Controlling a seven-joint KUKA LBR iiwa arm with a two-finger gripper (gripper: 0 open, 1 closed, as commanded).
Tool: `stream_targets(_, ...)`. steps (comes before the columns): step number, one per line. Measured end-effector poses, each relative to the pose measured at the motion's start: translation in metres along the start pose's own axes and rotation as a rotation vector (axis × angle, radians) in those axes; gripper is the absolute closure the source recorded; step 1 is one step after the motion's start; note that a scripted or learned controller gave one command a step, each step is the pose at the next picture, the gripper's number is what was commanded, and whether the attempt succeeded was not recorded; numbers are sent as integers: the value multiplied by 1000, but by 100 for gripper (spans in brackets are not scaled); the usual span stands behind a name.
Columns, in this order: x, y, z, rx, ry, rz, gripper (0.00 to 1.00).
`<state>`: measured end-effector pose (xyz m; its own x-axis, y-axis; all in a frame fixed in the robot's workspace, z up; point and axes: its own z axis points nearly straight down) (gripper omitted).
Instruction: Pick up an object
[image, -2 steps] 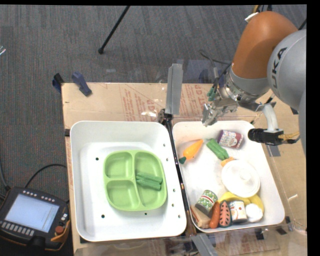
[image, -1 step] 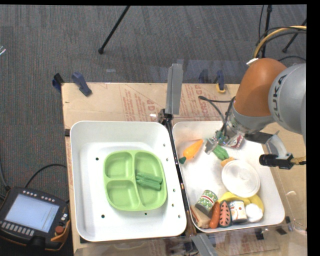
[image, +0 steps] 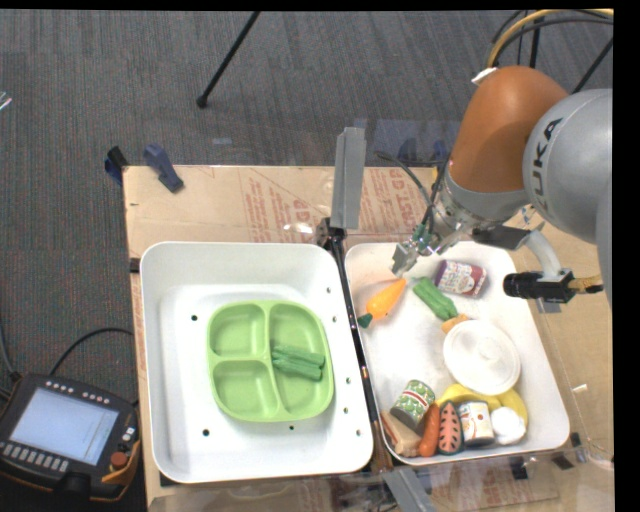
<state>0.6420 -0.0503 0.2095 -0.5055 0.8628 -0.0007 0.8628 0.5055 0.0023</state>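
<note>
My gripper (image: 408, 256) hangs over the far left part of the right bin (image: 552, 380), just above an orange carrot-like toy (image: 385, 299). Nothing shows between its fingertips. Beside the carrot lie a green toy (image: 434, 298) and a small purple-and-white can (image: 461, 277). A white round lid or plate (image: 481, 356) sits in the bin's middle. At the near end lie a green-labelled can (image: 412, 404), a yellow banana (image: 500, 398), a strawberry-like piece (image: 450, 427) and other small toys.
The left bin (image: 170, 300) holds a green divided plate (image: 268, 362) with a green bean-like piece (image: 298, 362) on it. A grey post (image: 347, 180) stands at the far end between the bins. A teach pendant (image: 65, 432) lies at lower left.
</note>
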Motion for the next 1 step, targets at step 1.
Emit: stream_targets(1,68,35,-36,-1,2,48,100)
